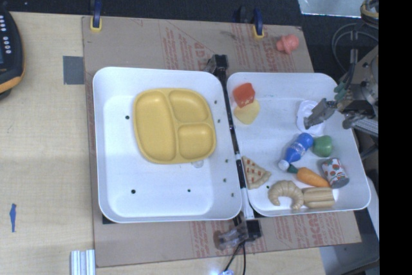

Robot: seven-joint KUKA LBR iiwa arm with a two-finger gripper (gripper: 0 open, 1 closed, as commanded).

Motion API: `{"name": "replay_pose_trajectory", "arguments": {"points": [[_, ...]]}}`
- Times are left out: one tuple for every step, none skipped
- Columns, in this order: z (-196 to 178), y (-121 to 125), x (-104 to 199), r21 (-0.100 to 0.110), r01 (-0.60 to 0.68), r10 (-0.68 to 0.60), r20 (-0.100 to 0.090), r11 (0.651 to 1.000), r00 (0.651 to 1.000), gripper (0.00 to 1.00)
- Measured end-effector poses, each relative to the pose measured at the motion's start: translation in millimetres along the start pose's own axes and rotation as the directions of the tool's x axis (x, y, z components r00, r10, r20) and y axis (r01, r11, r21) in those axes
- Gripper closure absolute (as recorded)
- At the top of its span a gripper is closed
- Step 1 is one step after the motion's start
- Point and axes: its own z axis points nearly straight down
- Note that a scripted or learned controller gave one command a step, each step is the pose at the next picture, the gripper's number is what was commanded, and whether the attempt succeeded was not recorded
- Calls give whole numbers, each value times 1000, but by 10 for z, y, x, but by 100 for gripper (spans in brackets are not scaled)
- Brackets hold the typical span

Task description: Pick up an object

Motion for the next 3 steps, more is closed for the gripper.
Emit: {"name": "replay_pose_trajectory", "arguments": {"points": [[1799,215,-62,11,1,-1,-2,1000,1000,0],[1878,-429,-359,9,3,-3,-15,1000,1000,0],[1565,541,-630,-12,2,-2,4,1000,1000,0]]}}
